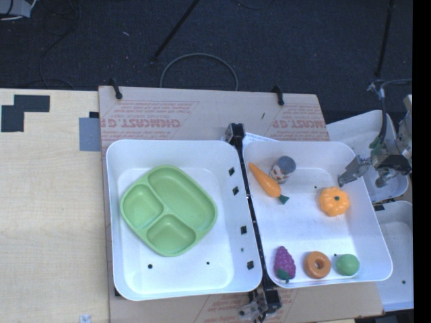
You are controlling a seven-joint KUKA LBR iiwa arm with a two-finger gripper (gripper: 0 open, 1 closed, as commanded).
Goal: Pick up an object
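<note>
Clearly the task is at its beginning step: the gripper (pixel 369 165) hovers at the right edge of the frame, above the upper right rim of the right bin (pixel 306 237), and it holds nothing. How far it is open, I cannot tell, because this part is small and dark. The nearest candidate is the orange pumpkin (pixel 334 201), just below and left of the gripper, in the right middle of the frame. It looks round, ribbed and smooth, with free space around it. I judge the next move needs a short reach inward and a descent centred on the pumpkin.
</note>
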